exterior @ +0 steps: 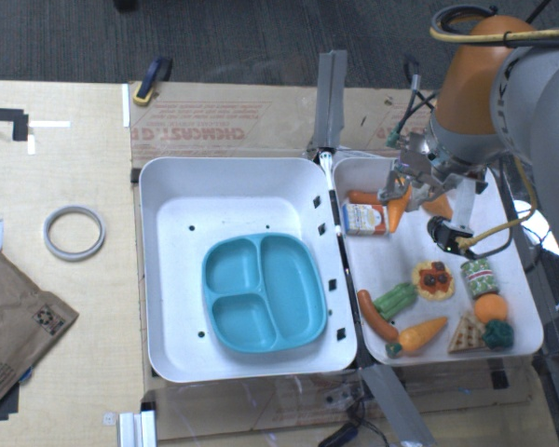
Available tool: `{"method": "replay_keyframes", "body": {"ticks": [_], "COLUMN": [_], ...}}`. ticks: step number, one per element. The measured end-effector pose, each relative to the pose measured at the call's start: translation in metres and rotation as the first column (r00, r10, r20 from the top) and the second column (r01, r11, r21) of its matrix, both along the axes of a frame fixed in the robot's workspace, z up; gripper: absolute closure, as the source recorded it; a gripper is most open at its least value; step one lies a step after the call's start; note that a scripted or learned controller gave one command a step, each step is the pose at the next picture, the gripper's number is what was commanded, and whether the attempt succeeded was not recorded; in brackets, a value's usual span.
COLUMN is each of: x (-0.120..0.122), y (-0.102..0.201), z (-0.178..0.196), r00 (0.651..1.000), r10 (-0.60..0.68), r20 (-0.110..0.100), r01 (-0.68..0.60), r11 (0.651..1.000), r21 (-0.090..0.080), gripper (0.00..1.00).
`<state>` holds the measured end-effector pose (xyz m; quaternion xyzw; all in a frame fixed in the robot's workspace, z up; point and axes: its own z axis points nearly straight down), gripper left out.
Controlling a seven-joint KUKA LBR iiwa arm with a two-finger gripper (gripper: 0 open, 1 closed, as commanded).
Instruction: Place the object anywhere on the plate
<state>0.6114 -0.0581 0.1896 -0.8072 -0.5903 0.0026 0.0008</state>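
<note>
A blue plate (264,291) with three compartments lies in the left bin (168,250), nothing on it. My gripper (405,192) hangs over the back of the right bin (526,296), well to the right of the plate. A small orange carrot-like piece (397,214) points downward between its fingers, and the gripper is shut on it. The piece hangs just to the right of a small white milk carton (362,219).
The right bin holds toy food: a red sausage (374,315), green beans (395,298), a carrot (419,334), a tart (434,280), a green can (478,274), an orange (490,307), broccoli (499,334). A tape roll (74,232) lies on the bench at left.
</note>
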Motion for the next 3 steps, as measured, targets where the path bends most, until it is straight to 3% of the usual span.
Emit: {"method": "replay_keyframes", "body": {"ticks": [1,2,3], "x": [-0.081,-0.043,-0.043], "y": [0.075,0.153,0.153], "z": [0.0,0.0,0.0], "r00": [0.998,0.996,0.996], "r10": [-0.071,0.09,0.089], "r20": [-0.001,0.0,0.0], "r01": [0.071,-0.09,-0.089], "r11": [0.998,0.996,0.996], "r21": [0.0,0.0,0.0], "gripper": [1.0,1.0,0.0]}}
